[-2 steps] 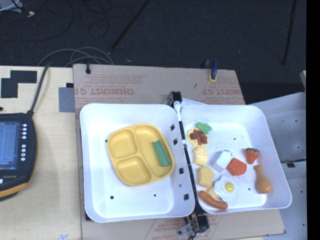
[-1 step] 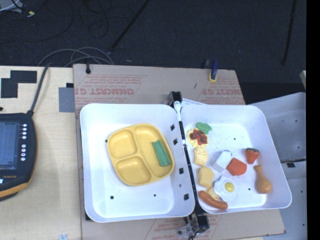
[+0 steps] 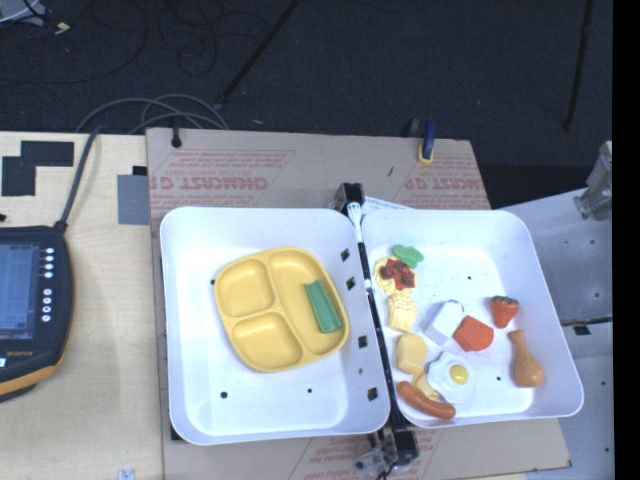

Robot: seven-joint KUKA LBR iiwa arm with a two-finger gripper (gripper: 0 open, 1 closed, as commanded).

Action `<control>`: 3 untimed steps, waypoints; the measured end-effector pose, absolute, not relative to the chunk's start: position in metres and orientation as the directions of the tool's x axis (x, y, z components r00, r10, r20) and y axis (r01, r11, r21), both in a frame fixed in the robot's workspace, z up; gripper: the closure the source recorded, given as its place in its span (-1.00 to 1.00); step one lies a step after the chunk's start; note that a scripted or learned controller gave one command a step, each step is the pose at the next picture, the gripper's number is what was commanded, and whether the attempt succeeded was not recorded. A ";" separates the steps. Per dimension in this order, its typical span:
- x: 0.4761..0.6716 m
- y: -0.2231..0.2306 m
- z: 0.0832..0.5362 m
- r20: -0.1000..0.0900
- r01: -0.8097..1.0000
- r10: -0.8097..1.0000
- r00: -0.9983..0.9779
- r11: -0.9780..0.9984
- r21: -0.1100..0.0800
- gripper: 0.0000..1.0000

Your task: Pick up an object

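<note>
Two white bins sit on the desk: the left bin (image 3: pixel 190 388) holds one yellow tray (image 3: pixel 265 313) carrying one green block (image 3: pixel 323 306); the right bin (image 3: pixel 545 368) holds several toy foods (image 3: pixel 450 343).

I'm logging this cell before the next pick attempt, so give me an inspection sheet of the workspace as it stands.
Surface: two white bins side by side, left bin and right bin, on cardboard.
Job's things: green block lying in the yellow tray in the left bin; toy foods in the right bin, including strawberry, fried egg, sausage, drumstick.
Clutter: nothing seen.
Grippers: nothing seen.
Cables: black cables on the dark floor behind.
Surroundings: teach pendant at left.
</note>
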State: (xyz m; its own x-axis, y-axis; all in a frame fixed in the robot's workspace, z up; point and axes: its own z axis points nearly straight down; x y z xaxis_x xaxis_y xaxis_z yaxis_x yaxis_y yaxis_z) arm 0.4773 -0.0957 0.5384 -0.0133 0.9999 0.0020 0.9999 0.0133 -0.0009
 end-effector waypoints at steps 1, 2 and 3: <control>0.476 -0.158 0.497 0.000 1.000 1.000 0.004 -0.004 -0.008 1.00; 0.477 -0.070 0.488 0.002 1.000 1.000 -0.010 0.010 -0.005 1.00; 0.476 -0.131 0.469 -0.001 1.000 1.000 0.005 -0.005 -0.007 1.00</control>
State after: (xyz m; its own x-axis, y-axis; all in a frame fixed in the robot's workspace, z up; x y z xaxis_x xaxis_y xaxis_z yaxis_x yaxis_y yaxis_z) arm 0.4758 -0.1311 0.4690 0.0047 1.0000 -0.0006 1.0000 -0.0047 -0.0067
